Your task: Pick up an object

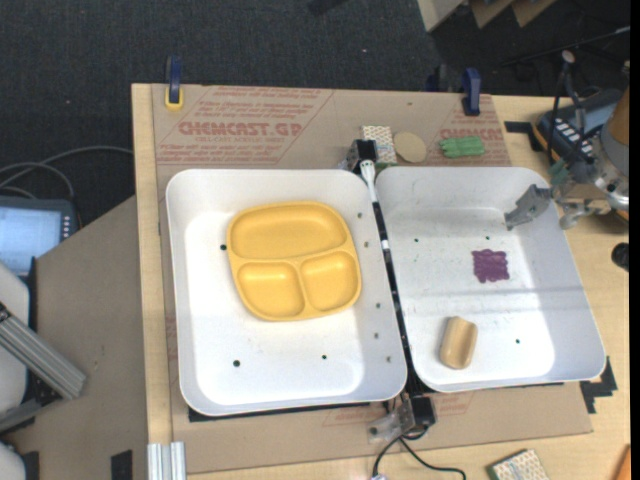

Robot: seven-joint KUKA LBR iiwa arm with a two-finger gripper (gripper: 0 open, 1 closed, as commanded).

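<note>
Tan rounded block [458,342] lies in the right bin [560,368]; hand [545,206] state: cannot tell.

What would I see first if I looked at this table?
The big yellow tray with three sections, sitting in the left bin. In the right bin lie a small purple patch and a tan block nearer the front, with the gripper over the far right corner.
</note>
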